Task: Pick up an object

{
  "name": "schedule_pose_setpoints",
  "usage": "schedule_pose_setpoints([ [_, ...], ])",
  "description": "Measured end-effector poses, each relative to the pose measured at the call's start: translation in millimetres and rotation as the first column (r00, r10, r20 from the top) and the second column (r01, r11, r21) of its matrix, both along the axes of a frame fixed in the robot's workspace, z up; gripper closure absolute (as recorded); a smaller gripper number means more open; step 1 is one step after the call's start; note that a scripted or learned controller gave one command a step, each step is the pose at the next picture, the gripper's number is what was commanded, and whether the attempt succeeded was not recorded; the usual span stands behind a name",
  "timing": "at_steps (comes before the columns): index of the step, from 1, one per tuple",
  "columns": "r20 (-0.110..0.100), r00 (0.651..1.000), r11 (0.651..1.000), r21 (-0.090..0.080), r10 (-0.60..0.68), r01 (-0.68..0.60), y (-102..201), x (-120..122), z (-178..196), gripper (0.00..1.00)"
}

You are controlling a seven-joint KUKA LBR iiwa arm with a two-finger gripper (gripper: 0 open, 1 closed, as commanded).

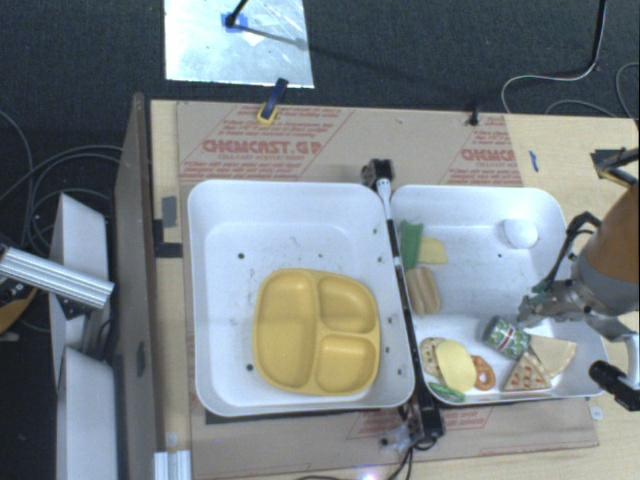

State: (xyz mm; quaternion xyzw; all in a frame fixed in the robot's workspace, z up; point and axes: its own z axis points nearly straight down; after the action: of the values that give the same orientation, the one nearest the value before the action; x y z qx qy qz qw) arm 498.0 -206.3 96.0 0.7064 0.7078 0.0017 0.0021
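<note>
The right bin (470, 208) holds toy food. A small green and white can (507, 337) lies on its side near the front right. My gripper (543, 305) hangs over the bin just up and right of the can, close to its top end. Nothing shows between its fingers. In front of the can lie a pale sandwich wedge (553, 351), a pizza slice (527, 375) and a pretzel (484, 370). A yellow piece (455, 364) rests on a green leaf at the front left.
The left bin (230, 218) holds a yellow divided plate (317, 330). In the right bin a white ball (519, 232) sits at the back right. A green strip (411, 240), a yellow cheese piece (433, 252) and a hot dog bun (424, 290) lie by the divider.
</note>
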Motion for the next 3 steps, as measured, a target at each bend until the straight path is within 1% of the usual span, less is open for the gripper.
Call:
schedule_pose_setpoints([
  [1, -0.003, 1.0, 1.0, 0.0, -0.001, 0.001, 0, -11, -12, 1.0],
  [3, 0.003, 1.0, 1.0, -0.001, 0.0, 0.0, 0, -9, 10, 1.0],
])
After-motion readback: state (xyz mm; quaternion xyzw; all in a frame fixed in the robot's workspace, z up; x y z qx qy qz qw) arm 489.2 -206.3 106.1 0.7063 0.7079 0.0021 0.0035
